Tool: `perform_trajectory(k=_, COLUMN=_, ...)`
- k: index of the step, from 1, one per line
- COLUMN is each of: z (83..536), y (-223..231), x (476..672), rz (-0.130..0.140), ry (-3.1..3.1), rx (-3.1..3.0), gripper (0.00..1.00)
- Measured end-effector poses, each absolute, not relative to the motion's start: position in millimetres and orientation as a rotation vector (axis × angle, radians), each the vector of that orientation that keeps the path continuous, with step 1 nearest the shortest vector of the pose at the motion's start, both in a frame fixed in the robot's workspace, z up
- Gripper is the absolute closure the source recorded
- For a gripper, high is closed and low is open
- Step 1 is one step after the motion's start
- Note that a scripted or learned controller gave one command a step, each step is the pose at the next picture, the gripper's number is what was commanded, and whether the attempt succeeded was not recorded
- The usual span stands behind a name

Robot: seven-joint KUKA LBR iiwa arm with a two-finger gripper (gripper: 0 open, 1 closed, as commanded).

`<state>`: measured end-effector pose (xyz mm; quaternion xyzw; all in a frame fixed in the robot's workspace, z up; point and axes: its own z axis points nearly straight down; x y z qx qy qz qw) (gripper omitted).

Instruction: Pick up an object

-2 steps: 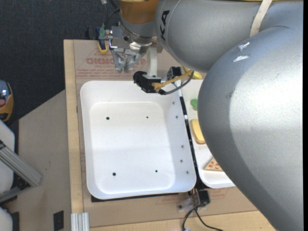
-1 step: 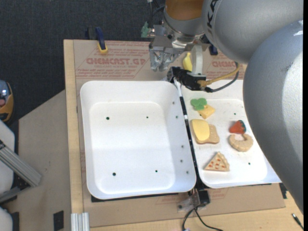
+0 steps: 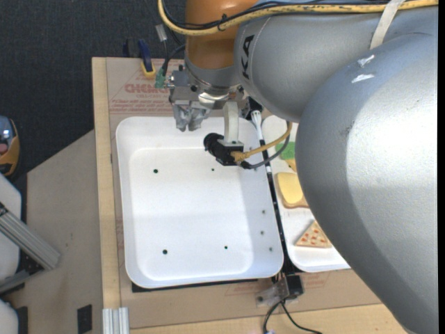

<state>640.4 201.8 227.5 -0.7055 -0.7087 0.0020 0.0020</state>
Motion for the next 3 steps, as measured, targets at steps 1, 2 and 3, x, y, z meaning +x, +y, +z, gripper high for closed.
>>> perform_trajectory(k=1, z=126.6, y=218.9, x=573.8, rz=0.017, ry=-2.219, rx=-2.213, gripper=1.00)
perform_trajectory(k=2, z=141.6, y=225.2, x=473.2, rz=0.014, ry=-2.219, rx=-2.213, gripper=1.00)
perform_trajectory(k=3, z=198.7, y=220.9, x=479.9, rz=-0.007, ry=-2.223, rx=-2.222, gripper=1.00)
